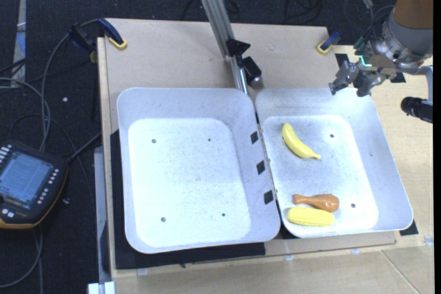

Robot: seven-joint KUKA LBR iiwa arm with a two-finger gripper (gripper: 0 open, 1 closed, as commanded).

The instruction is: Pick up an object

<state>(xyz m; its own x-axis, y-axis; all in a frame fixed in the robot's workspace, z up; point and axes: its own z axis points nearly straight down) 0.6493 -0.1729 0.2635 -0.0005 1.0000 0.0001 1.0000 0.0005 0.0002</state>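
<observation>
Three candidates lie in the right bin (386, 169). The banana (300, 143) sits alone near the middle of the floor, slanted, with bare white surface on every side, which in my judgement makes it the easiest to reach from above. The other two crowd the near edge: a brown drumstick (318, 201) lies just behind a yellow corn cob (310, 217), the pair touching or nearly so (hard to separate at this slant), and the cob rests close against the bin's front wall, so fingers would have little room there.

The left bin (131, 148) stands beside it, the two rims meeting under a slanted metal pole (215, 7).

The gripper (353, 79) hangs above the right bin's far corner, well apart from all three objects and holding nothing. Whether its fingers stand wide or narrow I cannot tell; they blur into the dark wrist hardware. Parked high at the corner, it probably waits clear of the objects before any descent.
</observation>
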